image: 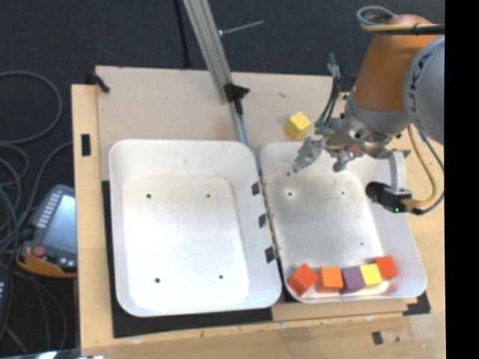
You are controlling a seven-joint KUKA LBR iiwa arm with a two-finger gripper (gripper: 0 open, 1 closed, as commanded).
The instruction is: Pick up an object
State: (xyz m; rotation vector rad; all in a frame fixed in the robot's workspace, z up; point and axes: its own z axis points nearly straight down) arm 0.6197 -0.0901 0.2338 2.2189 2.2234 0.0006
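My gripper hangs over the far end of the right bin, its two grey fingers spread apart with nothing between them. A row of blocks lies along the bin's near edge: an orange-red block, an orange block, a purple block, a yellow block and another orange-red block. A yellow cube sits on the bench just beyond the bin, to the left of the gripper.
The left bin lies beside the right one. A slanted aluminium rail rises from the bench behind the bins. A black cable and connector hang off the wrist. A teach pendant lies on the floor at left.
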